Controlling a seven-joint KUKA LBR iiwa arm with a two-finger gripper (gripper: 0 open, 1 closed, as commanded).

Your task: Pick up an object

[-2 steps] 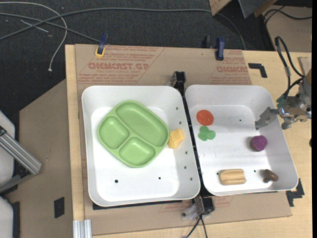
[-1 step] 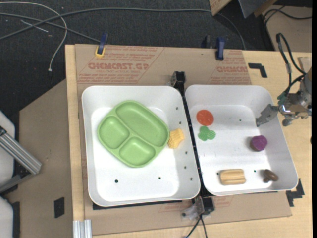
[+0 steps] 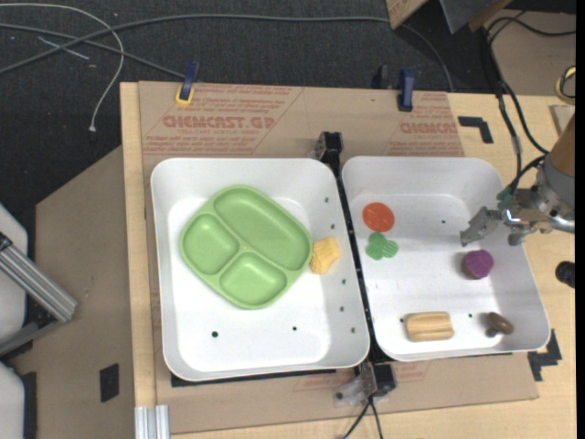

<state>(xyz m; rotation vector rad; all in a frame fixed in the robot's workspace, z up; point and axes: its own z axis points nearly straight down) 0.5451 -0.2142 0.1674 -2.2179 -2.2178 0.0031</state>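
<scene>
Nearest the camera, along the front wall of the right bin (image 3: 512,332), lie a tan bread roll (image 3: 428,326) and, near it in the front right corner, a small brown lump (image 3: 498,324). Both rest on the bin floor, untouched. Just behind them sits a purple ball (image 3: 476,263), round and matte, perhaps a toy plum or grape; it stands apart from the other pieces, with free space around it, so it looks the easiest target.

Directly behind and above the ball hovers the gripper (image 3: 498,223), reaching in from the right. Its two fingers are spread fairly wide, and nothing is between them. By my judgement the task is at an early stage: no object is lifted, no finger touches anything, and what is left is the descent, the closing and the lift. If the ball is the aim, the gripper needs to move a little toward the front before it goes down.

Farther left in the same bin, a green leafy piece (image 3: 382,247) lies just in front of an orange-red disc (image 3: 378,216), almost touching it.

Across the divide, in the left bin (image 3: 183,337), a yellow chunk (image 3: 324,255) rests against the edge of a green divided plate (image 3: 246,245), whose three compartments hold nothing.
</scene>
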